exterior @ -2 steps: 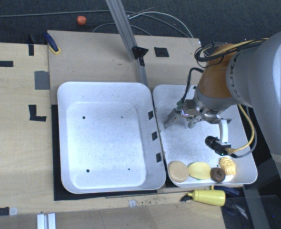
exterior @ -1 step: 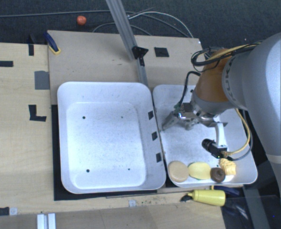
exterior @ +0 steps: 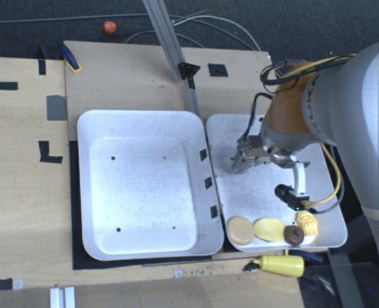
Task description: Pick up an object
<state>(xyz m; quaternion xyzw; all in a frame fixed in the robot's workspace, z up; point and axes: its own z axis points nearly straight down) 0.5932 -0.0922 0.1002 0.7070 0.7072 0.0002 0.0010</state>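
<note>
No readable text, label, brand, number or sign appears on anything here.

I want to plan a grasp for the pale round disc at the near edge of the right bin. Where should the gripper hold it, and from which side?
Probably take the pale round disc from above, across its width. It lies flat against the right bin's near rim, with a yellow piece touching its right side. Placing the fingers on its far and near edges avoids that neighbour, though the rim leaves little room. The gripper is above bare floor.
</note>
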